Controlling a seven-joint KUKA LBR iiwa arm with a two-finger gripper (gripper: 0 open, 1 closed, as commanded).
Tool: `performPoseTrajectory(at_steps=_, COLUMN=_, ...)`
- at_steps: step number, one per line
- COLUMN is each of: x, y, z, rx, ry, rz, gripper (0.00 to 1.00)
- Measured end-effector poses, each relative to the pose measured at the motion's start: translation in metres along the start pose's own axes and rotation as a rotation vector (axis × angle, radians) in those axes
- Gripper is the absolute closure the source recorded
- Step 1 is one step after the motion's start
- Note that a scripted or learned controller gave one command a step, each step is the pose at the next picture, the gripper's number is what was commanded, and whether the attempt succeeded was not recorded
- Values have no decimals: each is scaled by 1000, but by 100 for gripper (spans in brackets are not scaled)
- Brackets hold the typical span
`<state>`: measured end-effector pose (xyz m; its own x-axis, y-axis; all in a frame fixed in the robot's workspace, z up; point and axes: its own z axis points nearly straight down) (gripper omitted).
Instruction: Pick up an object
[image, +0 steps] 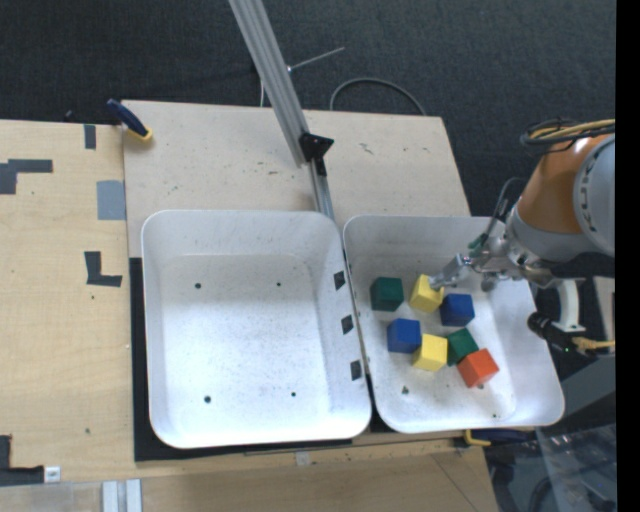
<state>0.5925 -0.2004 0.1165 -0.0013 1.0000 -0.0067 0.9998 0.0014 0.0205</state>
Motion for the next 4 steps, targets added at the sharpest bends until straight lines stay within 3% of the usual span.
performPoseTrajectory(at_steps=1, x=0, y=2, z=-11, rx=-5, ry=0, rz=0, gripper=100)
performPoseTrajectory(at_steps=2, x=6, y=13, z=-66, rx=15, ry=5, rz=-2, gripper=100)
performPoseTrajectory(at_steps=3, x=6, y=15, z=-102, rx=17, ry=6, rz=-1, gripper=100)
performPoseTrajectory(at_steps=4, x=70, y=17, z=-107, rx=21, ry=9, rz=-6, gripper=100)
